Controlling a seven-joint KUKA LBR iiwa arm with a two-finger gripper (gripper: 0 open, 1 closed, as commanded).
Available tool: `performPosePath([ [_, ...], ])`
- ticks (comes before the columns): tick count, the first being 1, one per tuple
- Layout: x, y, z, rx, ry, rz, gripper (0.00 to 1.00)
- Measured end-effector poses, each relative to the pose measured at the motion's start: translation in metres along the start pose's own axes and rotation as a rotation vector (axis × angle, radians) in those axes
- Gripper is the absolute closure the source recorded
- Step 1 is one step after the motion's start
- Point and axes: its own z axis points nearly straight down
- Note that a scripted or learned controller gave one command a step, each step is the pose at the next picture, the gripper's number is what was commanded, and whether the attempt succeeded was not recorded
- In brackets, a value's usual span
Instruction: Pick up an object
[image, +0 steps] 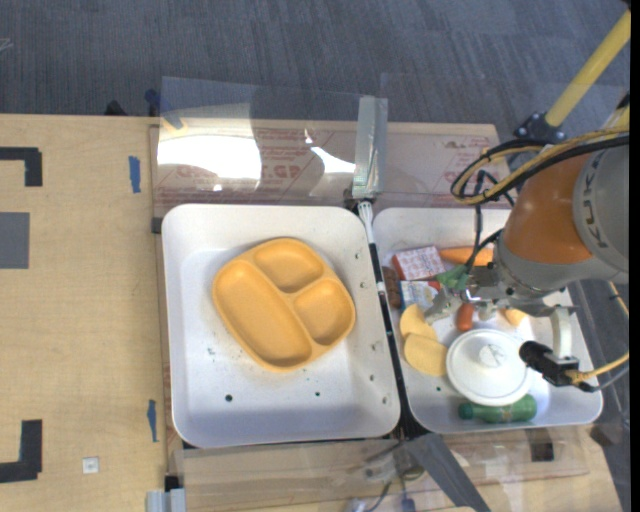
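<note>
My gripper hangs low over the front of the right bin, seen from above as a white round wrist part. Under its front edge lies a green object, partly covered. Two yellow rounds lie just left of the gripper. A red packet sits at the bin's back left, with an orange stick-shaped item beside it. A small red-orange piece lies just behind the gripper. Whatever is directly under the wrist is hidden.
The left bin holds an orange divided plate. A ridge separates the two bins. The arm's orange band and grey body cover the right bin's back right. Black and yellow cables trail beside the wrist.
</note>
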Motion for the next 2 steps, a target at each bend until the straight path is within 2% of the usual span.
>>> performPosePath([
  [1, -0.006, 0.016, 0.017, -0.012, -0.001, -0.002, 0.0],
  [2, -0.007, 0.018, 0.005, -0.018, -0.003, 0.0, 1.0],
])
